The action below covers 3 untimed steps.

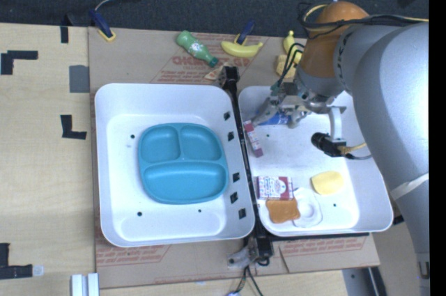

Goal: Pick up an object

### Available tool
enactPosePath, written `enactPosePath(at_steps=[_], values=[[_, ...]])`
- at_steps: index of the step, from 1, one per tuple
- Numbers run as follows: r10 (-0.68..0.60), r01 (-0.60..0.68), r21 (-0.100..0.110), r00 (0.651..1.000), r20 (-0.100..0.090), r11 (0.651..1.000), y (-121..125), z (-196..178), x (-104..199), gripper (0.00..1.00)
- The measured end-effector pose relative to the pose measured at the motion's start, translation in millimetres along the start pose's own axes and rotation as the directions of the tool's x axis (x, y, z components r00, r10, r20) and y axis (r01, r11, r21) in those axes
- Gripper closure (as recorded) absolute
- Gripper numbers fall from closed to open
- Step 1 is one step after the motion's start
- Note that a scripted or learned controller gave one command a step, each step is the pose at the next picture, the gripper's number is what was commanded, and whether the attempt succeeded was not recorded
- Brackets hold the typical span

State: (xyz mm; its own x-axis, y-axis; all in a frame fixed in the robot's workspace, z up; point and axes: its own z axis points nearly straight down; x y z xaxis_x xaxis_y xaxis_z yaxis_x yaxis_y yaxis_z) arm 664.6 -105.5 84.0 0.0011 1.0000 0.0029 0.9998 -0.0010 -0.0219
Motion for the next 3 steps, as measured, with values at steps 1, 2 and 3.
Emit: enactPosePath(at_steps=[1,2,3], values=[[0.003,-0.003,-0.002,1.0,0.004,1.0,-0.2,0.3,2.0,0.0],[0.002,-0.002,-0.002,1.0,0.003,1.0,0.0,0.4,1.6,0.0],[0.0,0.0,-0.002,1.0,0.001,1.0,0.1,0.3,0.7,0.0]])
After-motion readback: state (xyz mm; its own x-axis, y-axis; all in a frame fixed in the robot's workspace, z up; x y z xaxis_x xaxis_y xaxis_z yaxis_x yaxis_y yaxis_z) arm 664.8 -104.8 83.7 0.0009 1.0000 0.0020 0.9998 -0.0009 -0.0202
